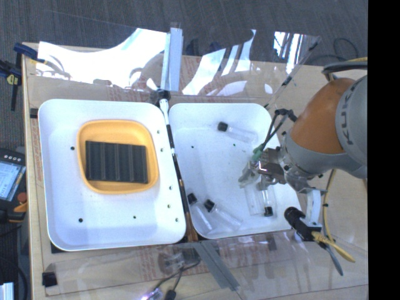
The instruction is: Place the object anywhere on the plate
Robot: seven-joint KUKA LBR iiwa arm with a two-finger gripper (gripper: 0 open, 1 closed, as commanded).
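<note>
We see the arm (331, 130) reaching in from three o'clock, its gripper (262, 177) low over the right bin (187, 120), toward that bin's four o'clock side. It probably sits there because the small clear pieces with dark caps lie scattered in this bin, and one of them has to be picked before anything can go to the plate.

Just below the gripper, at its six o'clock, lies a clear tube (262, 202) with a dark end, near the bin's lower right wall. We take this for the object in question, though we cannot be sure it is the one aimed at. It seems to rest on the bin floor, not lifted. Whether the gripper is spread or closed, we cannot tell; glare and clear plastic blur that spot.

Other pieces lie apart: a capped tube (230, 129) at the bin's twelve o'clock, and two more (209, 208) near its seven o'clock corner, pressed toward the wall where the floor slopes.

The plate (117, 156), yellow-rimmed with a dark ribbed centre, sits in the middle of the left bin (56, 217), at nine o'clock from the gripper and well apart from it. Nothing rests on it, so we judge the task barely begun: a grasp, a lift over the divider between the bins, then a release.
</note>
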